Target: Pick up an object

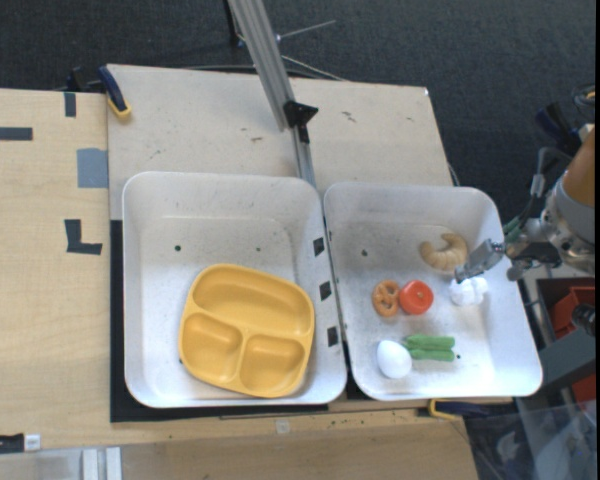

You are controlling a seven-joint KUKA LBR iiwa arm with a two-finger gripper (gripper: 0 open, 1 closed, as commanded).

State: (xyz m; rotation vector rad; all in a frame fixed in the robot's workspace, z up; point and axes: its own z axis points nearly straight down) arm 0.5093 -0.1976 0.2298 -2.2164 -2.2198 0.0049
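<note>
- The gripper [477, 264] sits low by the right bin [510, 368]'s right wall, fingers look pinched together with nothing between them, as far as I can tell.
- Closest pick: the small white object [468, 291], just below the fingertips, nearly touching.
- The croissant [444, 251] lies just left of the gripper, long axis roughly sideways.
- That wall crowds it; more room to the left.
</note>
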